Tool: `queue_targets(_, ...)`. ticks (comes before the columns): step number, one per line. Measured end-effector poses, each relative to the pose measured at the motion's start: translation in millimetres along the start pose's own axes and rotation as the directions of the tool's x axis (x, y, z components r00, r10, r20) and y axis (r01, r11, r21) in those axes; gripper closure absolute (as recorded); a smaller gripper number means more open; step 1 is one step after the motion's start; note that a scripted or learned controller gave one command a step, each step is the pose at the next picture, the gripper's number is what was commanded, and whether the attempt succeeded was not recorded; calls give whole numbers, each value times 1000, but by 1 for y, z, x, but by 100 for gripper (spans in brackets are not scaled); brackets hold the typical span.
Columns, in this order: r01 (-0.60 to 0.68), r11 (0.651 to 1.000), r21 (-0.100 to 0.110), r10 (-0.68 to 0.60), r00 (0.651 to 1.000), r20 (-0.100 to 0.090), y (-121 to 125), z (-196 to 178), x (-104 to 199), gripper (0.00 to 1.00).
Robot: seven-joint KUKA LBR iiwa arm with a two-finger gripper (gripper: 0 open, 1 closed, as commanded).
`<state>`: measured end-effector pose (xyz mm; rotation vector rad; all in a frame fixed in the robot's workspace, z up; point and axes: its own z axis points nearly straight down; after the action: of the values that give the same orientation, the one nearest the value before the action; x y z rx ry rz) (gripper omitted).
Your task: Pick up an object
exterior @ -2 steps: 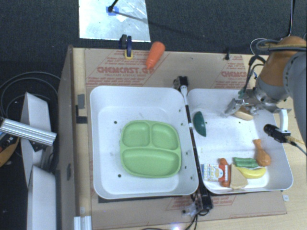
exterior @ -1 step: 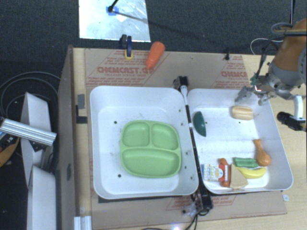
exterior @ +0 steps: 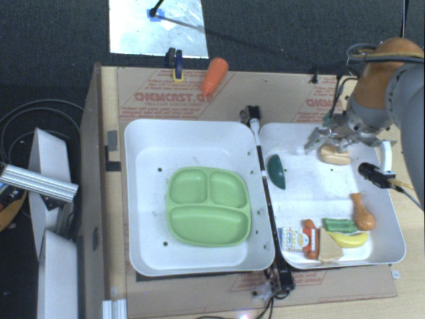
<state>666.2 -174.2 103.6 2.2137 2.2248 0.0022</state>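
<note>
My gripper (exterior: 330, 140) hangs low at the far end of the right bin (exterior: 398, 244), its fingers spread, open. Directly beneath and touching its near side lies a tan bread-like piece (exterior: 335, 156), not gripped. Other things in this bin: a dark green pod (exterior: 275, 171) by the left wall, an orange drumstick shape (exterior: 360, 211), a yellow banana (exterior: 350, 238) with a green piece (exterior: 339, 225) on it, a red bottle (exterior: 309, 238), a small white carton (exterior: 290, 238) and a bread slice (exterior: 330, 250).
The left bin (exterior: 143, 198) holds a green divided plate (exterior: 209, 206). An orange carrot (exterior: 214, 76) and a blue-yellow clamp (exterior: 175, 63) lie on the cardboard beyond the bins. A black divider (exterior: 263, 178) runs between the bins.
</note>
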Motion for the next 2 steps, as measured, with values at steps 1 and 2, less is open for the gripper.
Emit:
queue_targets(1,-2,1000,1,2,1000,-3,4,15,-11,0)
queue_targets(2,1,1000,-7,-1,1000,2,6,2,-13,100)
